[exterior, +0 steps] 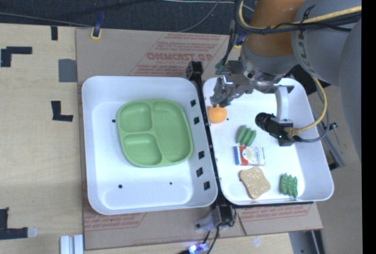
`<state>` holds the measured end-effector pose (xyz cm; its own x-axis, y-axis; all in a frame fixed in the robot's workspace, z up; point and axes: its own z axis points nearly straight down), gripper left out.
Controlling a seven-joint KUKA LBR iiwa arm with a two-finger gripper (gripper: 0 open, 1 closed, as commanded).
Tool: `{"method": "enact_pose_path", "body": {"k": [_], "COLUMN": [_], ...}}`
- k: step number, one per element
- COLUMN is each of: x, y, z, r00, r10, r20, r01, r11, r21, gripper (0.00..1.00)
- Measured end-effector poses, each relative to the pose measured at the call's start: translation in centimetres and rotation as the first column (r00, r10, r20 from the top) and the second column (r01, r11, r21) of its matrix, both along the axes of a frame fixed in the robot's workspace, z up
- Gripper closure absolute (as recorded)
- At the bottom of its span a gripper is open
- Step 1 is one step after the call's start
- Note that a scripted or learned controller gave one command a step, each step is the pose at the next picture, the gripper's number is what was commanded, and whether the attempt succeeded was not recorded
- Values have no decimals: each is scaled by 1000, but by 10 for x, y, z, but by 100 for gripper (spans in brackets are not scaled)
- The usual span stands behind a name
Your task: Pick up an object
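My gripper [222, 98] hangs over the upper left part of the right bin [311, 147], its dark fingers pointing down at a small orange fruit [217, 114] that lies just below them near the bin's left wall. A gap shows between the fingers and the fruit. Further down the same bin lie a green pod-like vegetable [246, 135], a small white and red-blue carton [249, 156], a slice of toast [254, 182] and a green leafy piece [288, 184].
The left bin [100, 182] holds a green divided plate [155, 132]. A black divider with clips [202, 135] runs between the bins. Cables and a black fitting [273, 125] hang from the arm over the right bin's middle.
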<state>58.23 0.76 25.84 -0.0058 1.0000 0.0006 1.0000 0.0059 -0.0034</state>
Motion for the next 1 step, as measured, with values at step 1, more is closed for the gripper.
{"method": "enact_pose_path", "body": {"k": [1], "x": [-2], "y": [50], "z": [-7], "r00": [1000], "r10": [-1], "r20": [0], "r01": [1], "r11": [1000], "r21": [-1], "gripper": [100]}}
